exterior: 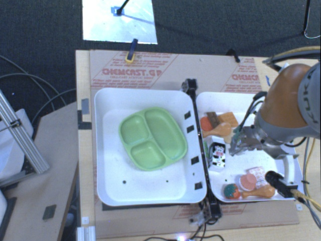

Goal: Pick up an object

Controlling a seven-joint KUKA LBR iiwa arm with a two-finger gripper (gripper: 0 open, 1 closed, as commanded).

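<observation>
The bench top, printed with red lettering, stands on dark carpet crossed by thin cables, with 1 pale reflective square panel on the floor beyond it and 1 aluminium strut over a beige surface at left.

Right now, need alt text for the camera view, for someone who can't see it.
A grey arm with an orange band reaches in from the right, its gripper low over the right bin, beside a black-and-white toy and orange food toys. The left bin holds a green divided plate.
</observation>
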